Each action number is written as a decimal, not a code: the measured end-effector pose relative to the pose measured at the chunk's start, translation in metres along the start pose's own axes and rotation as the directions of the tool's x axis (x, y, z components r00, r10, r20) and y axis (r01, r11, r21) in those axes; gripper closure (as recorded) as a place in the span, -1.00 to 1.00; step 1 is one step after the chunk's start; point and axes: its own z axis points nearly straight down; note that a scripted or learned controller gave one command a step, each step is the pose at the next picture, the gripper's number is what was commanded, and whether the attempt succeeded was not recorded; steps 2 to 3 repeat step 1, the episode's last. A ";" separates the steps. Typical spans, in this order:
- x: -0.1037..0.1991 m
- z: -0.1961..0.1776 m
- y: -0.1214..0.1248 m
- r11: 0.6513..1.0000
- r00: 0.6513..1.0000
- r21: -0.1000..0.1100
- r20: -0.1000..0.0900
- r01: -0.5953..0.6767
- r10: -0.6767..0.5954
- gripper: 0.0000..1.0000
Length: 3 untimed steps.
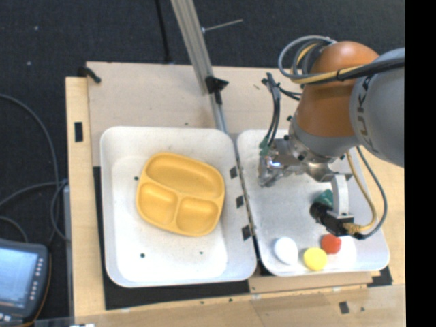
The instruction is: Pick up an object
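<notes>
The gripper (pixel 270 171) hung over the right bin (pixel 286 213); whether it was spread or pressed together could not be told. The white ball (pixel 285 250), yellow ball (pixel 315 258) and red ball (pixel 331 244) lay well apart from it, toward the bin's near edge, the white one nearest.

1. The arm (pixel 340 94) covers the back of the right bin (pixel 293 210), so that part of its floor and rim is hidden.
2. The gripper (pixel 271 171) sits under the wrist; its fingers are too small and cluttered to tell apart.
3. A green thing (pixel 326 198) is half hidden behind a white bracket and black cable, so its shape is unclear.
4. A screen (pixel 20 278) at the lower left is cut off by the picture's edge.
</notes>
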 end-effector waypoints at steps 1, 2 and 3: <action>0.061 0.006 0.004 1.000 1.000 -0.001 -0.001 0.001 -0.001 1.00; 0.061 0.006 0.004 1.000 1.000 -0.001 -0.001 0.001 -0.001 1.00; 0.061 0.006 0.004 1.000 1.000 -0.001 -0.001 0.001 -0.001 1.00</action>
